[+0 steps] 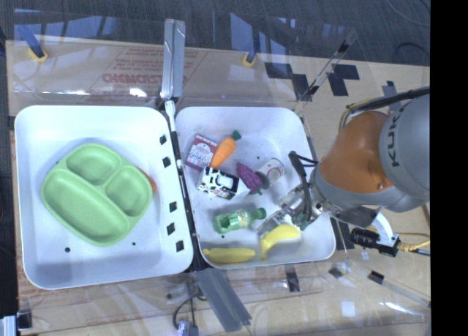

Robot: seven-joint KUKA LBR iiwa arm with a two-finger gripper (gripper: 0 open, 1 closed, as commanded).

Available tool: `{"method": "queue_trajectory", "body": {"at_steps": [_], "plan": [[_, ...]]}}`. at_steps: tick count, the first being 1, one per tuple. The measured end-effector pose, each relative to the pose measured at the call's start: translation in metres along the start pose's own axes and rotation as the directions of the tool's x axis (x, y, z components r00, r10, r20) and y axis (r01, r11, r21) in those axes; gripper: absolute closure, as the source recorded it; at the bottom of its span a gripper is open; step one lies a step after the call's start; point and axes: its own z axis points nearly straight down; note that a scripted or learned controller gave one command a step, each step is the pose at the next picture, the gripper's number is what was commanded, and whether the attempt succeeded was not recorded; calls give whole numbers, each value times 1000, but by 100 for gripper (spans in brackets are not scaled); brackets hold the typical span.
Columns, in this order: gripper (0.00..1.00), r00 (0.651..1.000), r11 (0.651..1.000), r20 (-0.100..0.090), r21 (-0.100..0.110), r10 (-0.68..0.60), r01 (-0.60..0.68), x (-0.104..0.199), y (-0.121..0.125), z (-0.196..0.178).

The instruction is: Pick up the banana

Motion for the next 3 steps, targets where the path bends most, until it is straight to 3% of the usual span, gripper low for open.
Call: {"method": "queue_trajectory", "body": {"at_steps": [1,2,3], "plan": [[0,994,994,-4,3,109,-109,-1,-3,10],[100,995,995,-5,3,103,-103,0,-2,0],[100,998,998,-3,2,-56,56,-10,45,12]]}}
